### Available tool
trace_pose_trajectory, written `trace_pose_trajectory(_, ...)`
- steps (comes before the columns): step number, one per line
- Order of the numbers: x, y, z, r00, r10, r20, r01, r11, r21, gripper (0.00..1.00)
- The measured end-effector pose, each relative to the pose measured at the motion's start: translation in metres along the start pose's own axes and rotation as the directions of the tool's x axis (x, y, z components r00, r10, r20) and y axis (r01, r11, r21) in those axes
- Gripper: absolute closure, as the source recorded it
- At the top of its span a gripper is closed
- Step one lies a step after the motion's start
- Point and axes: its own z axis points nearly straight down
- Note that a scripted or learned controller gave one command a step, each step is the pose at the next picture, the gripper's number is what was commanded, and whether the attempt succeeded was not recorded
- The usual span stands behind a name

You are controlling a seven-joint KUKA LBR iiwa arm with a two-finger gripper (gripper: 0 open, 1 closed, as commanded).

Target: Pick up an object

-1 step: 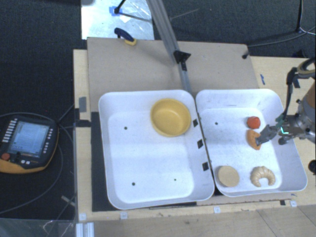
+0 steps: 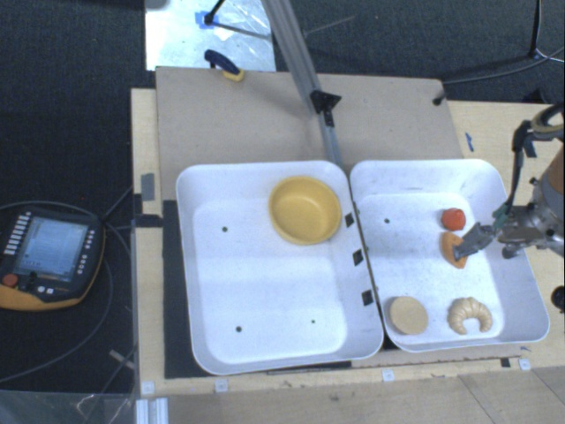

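Arm: comes in from the right, low over the right bin (image 2: pixel 424 177), its grey metal end stretched toward the bin's middle.
Tool (image 2: pixel 468 244): its dark tip sits right at the orange piece (image 2: pixel 453 250), touching or just over it. From where I stand I cannot tell whether it is spread or pressed together, nor whether anything is pinched.
Orange piece: lies in the right bin, right of centre, partly hidden by the tool tip.
Red ball (image 2: pixel 453 218): small, round, just above the orange piece, close to it, on the bin floor.
Croissant (image 2: pixel 470 314): pale, curved, in the lower right corner of the right bin, well clear of the tool.
Disc (image 2: pixel 408 315): tan, flat and round, lower left of the right bin, beside the croissant with a gap between them.
Bowl (image 2: pixel 305 209): yellow, upright, in the left bin (image 2: pixel 221 325), near its upper right corner.
Bins: white, shallow, side by side and touching along the middle edge, on the desk (image 2: pixel 221 113).
Pendant (image 2: pixel 44 256): orange-edged handset with a lit screen, on the dark floor to the left of the desk.
Pole (image 2: pixel 296 47): grey, slanting down from the top to the back edge of the bins.
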Motion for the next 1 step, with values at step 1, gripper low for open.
trace_pose_trajectory(1, -0.0016, -0.0063, 0.0433, 1.000, 0.001, 0.000, -0.001, 1.000, 0.003, 0.00)
